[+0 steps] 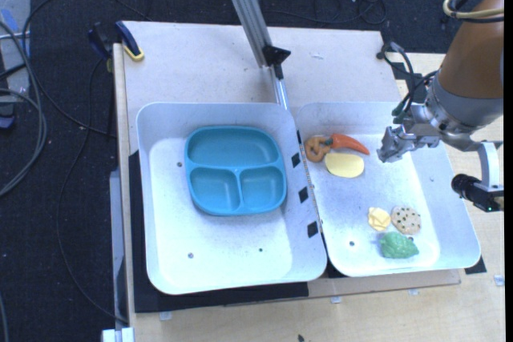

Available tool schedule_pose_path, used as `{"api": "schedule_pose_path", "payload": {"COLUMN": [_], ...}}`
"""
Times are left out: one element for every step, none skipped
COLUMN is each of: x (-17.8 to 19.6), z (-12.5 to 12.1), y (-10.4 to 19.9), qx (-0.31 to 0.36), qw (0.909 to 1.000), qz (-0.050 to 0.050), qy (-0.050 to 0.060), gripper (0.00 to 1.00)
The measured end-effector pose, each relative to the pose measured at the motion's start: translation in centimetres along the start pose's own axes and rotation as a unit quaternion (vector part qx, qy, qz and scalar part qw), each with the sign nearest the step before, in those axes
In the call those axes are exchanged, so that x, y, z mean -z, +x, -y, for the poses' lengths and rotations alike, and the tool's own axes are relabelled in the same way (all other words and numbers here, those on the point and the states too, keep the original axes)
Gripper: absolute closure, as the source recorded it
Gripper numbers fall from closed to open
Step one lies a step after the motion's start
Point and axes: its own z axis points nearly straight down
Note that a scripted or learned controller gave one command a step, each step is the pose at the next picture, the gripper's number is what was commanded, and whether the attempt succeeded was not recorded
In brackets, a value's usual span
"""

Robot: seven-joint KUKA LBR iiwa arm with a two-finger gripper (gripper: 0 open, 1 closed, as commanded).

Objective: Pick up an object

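Sitting in left bin (160,252): blue divided plate (236,170) | right bin (449,244) holding orange carrot (349,142), pretzel (317,148), yellow piece (345,166) far-left, green piece (398,245), cookie (405,219) near | gripper (393,146) hovering right of carrot, grip state indiscernible.

Lying in the left bin (160,252): a tray (236,170); sitting in the right bin (449,244): pretzel (317,147), carrot (350,142), cookie (406,219), with gripper (390,146) hovering right of the carrot.
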Motion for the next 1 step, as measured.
{"api": "schedule_pose_path", "payload": {"x": [0.45], "z": [0.73], "y": [5.74], "qx": [0.001], "qw": [1.0000], "qz": [-0.001], "qy": [0.000], "gripper": [1.00]}}
